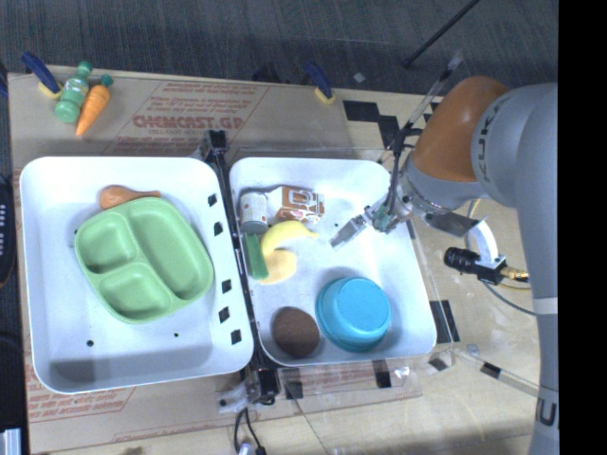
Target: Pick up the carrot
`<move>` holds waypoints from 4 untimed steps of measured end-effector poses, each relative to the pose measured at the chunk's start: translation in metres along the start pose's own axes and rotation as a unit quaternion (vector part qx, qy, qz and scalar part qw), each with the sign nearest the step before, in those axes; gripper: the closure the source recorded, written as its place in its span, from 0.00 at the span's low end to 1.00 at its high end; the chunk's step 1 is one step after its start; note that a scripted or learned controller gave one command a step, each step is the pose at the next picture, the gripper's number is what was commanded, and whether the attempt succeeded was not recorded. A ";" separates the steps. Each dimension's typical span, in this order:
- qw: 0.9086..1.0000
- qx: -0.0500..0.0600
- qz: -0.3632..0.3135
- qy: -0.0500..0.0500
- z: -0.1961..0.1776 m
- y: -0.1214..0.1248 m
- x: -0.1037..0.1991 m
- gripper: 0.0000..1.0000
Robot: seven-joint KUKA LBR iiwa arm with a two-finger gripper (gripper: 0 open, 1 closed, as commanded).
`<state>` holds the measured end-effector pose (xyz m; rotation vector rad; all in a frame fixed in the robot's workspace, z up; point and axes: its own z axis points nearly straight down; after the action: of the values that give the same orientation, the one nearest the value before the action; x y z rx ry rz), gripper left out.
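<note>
The carrot (pixel 91 108) is orange with a green top. It lies on the brown board beyond the far left corner of the left bin (pixel 47 349), outside both bins. My gripper (pixel 348 232) hangs low over the right bin (pixel 410 282), near its middle right, far from the carrot. It points left toward a yellow banana (pixel 282 238). I see nothing held in it.
A green toy bottle (pixel 71 99) lies just left of the carrot. The left bin holds a green divided plate (pixel 142 254) and an orange-brown piece (pixel 118 196). The right bin holds a can (pixel 253 209), a snack packet (pixel 298 200), a blue bowl (pixel 354 311) and a brown ball (pixel 296 331).
</note>
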<state>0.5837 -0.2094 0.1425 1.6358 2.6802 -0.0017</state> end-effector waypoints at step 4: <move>0.994 -0.012 -0.109 -0.014 0.042 -0.074 0.063 0.00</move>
<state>0.4888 -0.1870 0.1006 1.3196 2.8092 0.0085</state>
